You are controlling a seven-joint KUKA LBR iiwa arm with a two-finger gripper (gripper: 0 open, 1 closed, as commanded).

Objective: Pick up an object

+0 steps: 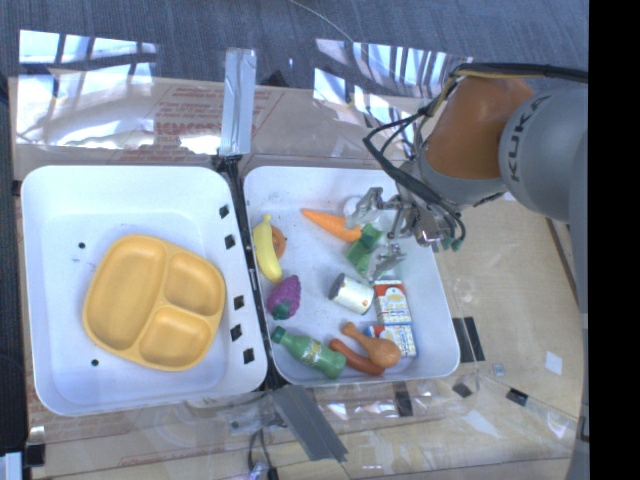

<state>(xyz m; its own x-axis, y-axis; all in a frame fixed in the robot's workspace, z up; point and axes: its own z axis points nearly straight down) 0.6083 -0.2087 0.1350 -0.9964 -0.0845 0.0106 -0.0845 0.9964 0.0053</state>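
You can't tell how wide the hand [378, 230] stands: its metal parts blur together over the right bin [440, 313]. It sits at a green object [362, 249], partly hidden, beside the carrot [330, 224]. Nearby lie a white cylinder [352, 294], carton [395, 317], banana [266, 249] and green bottle [310, 352].

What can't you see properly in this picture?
- The hand: too small and cluttered in the camera view to tell how it is set.
- Green thing below it: partly covered by the hand.
- Milk carton: print too small to read.
- Arm: cut off by the right edge.
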